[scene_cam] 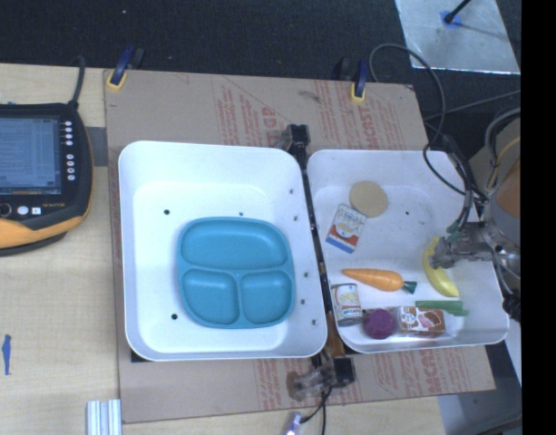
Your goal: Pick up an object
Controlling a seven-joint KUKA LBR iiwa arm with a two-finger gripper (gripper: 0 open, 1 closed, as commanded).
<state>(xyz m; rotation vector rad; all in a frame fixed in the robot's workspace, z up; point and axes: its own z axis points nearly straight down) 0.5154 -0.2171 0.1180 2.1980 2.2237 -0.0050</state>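
The right white bin point(406, 163) holds several objects: a yellow banana point(440, 277) by its right wall, an orange carrot point(375, 279) in the middle, a tan round disc point(368, 198), a small white carton point(346, 227), a small can point(346, 302), a purple ball-like item point(379, 323) and a flat packet point(424, 320) along the front wall. My gripper point(452, 250) hangs at the bin's right side, right over the upper end of the banana. Nothing shows between its parts, and its tip is small and dark against the bin.
The left white bin point(141, 243) holds a blue divided plate point(234, 271). A teach pendant point(33, 175) lies on the bench at far left. Black cables point(441, 166) run over the right bin's far corner. Clamps hold the brown board at its back edge.
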